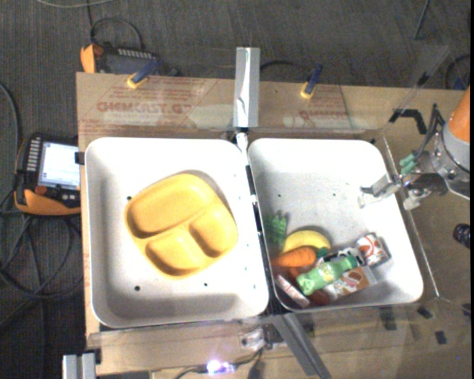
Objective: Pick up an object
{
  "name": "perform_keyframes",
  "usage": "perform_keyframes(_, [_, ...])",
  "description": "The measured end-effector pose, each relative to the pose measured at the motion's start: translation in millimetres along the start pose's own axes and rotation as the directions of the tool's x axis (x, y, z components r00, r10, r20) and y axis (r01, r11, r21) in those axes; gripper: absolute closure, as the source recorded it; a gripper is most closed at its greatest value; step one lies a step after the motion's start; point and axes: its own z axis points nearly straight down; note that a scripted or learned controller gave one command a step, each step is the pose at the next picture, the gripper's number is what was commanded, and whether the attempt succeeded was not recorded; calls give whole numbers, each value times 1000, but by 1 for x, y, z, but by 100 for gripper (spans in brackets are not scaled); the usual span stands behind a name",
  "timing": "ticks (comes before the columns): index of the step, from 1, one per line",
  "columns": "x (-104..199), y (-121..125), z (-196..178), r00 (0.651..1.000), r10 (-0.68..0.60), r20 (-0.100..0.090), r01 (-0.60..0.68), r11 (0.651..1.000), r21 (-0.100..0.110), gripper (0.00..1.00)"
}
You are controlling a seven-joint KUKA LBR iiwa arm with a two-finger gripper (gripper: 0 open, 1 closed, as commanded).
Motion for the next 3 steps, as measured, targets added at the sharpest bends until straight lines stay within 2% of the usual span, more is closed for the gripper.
perform_keyframes(1, [72, -23, 130, 966, -259, -2, 259, 966, 0, 0])
perform_keyframes(2, [53, 1, 173, 950, -313, 7, 313, 950, -13, 0])
perform_keyframes(3, [53, 1, 173, 949, -314, 7, 314, 949, -13, 0])
